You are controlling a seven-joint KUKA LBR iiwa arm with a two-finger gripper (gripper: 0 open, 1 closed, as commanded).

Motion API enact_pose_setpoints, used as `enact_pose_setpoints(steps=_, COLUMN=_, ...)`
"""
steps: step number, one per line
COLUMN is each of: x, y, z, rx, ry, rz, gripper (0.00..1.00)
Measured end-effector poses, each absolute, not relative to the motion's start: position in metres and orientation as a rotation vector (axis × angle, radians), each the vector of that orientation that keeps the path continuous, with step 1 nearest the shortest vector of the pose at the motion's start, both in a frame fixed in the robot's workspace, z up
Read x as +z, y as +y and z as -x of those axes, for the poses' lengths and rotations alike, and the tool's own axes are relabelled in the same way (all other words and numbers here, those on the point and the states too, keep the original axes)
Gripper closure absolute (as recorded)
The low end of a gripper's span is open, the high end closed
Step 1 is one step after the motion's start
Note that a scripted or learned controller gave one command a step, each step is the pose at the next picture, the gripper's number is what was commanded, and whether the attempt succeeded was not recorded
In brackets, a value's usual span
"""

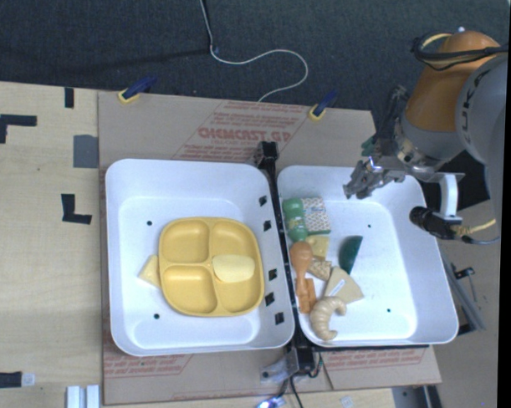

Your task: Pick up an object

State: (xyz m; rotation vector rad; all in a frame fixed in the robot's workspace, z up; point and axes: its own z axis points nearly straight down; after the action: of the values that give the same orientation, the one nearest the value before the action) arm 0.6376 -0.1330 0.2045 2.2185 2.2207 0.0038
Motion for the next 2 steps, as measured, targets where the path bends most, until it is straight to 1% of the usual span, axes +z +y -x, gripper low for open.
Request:
enact_pose_setpoints(steps=1, x=0.225, y=-0.132, z=-0.638, rx=0.001, ry=2.223, rz=-2.219, gripper=1.00)
enact_pose_setpoints(steps=2, x=0.215, y=-0.084, z=-0.606, rx=-0.004, ry=2.227, rz=-2.220, gripper=1.00)
